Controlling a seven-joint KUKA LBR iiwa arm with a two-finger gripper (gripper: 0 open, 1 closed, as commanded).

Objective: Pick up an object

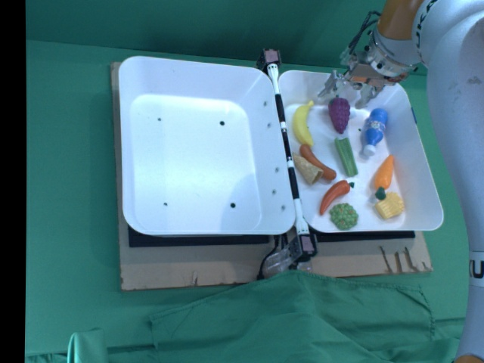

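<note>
The gripper [349, 89] hangs with fingers spread, holding nothing, directly above the purple plastic grape bunch [339, 113], whose long axis points away from it down the right-hand white bin [423, 195].

Black lettering runs along the grey arm [454, 29] at about one o'clock, just below its orange band, but it is too small and slanted to read. A further dark mark sits on the arm at four o'clock, cut off. Nothing else carries legible text.

Tool [349, 91] above purple grapes [339, 114] in right bin [423, 191], fingers spread.
</note>
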